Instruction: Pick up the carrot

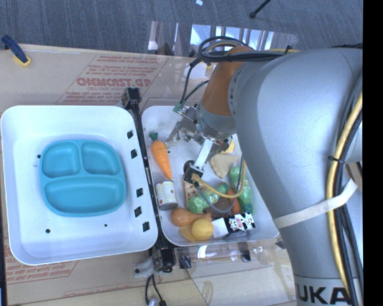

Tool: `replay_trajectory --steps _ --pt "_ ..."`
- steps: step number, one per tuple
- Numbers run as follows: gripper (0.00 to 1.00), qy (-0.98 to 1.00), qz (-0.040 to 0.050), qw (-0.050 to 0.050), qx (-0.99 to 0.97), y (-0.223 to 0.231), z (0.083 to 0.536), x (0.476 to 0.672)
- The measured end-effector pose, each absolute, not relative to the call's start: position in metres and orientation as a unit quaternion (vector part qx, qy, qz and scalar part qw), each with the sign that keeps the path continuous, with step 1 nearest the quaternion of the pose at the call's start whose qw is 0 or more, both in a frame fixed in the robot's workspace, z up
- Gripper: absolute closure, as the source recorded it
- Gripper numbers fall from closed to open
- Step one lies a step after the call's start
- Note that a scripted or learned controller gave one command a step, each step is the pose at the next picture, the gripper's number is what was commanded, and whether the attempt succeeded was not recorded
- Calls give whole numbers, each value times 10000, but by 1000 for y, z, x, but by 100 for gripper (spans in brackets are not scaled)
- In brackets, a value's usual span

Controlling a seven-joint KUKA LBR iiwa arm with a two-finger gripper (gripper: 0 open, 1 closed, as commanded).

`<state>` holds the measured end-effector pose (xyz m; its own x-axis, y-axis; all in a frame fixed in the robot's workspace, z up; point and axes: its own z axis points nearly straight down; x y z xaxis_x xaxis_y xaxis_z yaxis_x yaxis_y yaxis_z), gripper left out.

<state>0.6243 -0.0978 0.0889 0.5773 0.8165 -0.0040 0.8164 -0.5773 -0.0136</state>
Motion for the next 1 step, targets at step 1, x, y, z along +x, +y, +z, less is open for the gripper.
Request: replay_trajectory --steps 1 --pt "0 -3190 76 55 -9477 -92 90 596"
